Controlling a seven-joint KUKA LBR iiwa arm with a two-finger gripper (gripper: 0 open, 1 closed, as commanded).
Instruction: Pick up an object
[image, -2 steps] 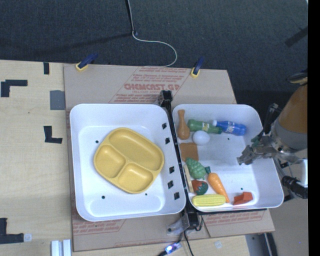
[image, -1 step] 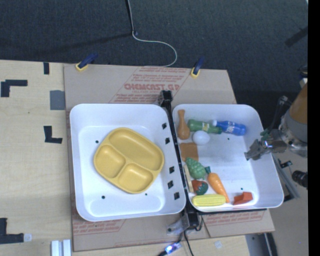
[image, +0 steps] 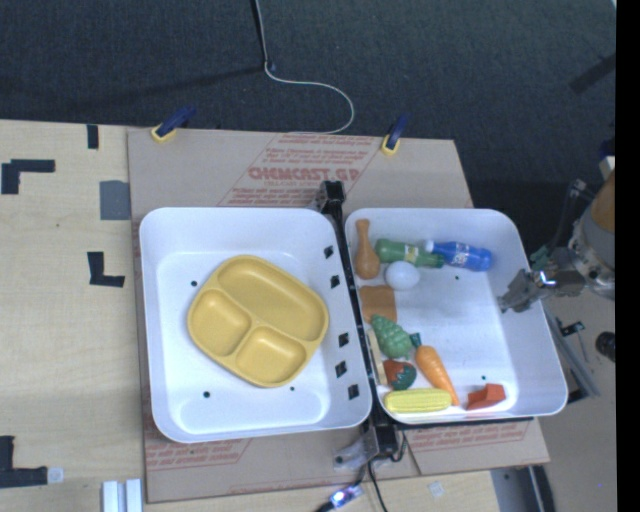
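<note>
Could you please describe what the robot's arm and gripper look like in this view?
At the right edge, a sliver of the arm shows pale grey housing with an orange patch above it. The gripper is a small dark grey metal assembly with a tiny teal spot on it, reaching over the right bin's white rim.

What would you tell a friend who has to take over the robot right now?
Gripper: at the right bin's right rim, holding nothing; whether it is open or shut is unclear.
Toys: carrot, corn, blue bottle, green bottle and white egg lie in the right bin, mostly along its left side.
Left bin: yellow tray.
Done: nothing picked up.
Left: reach in, grab one toy, lift.
</note>
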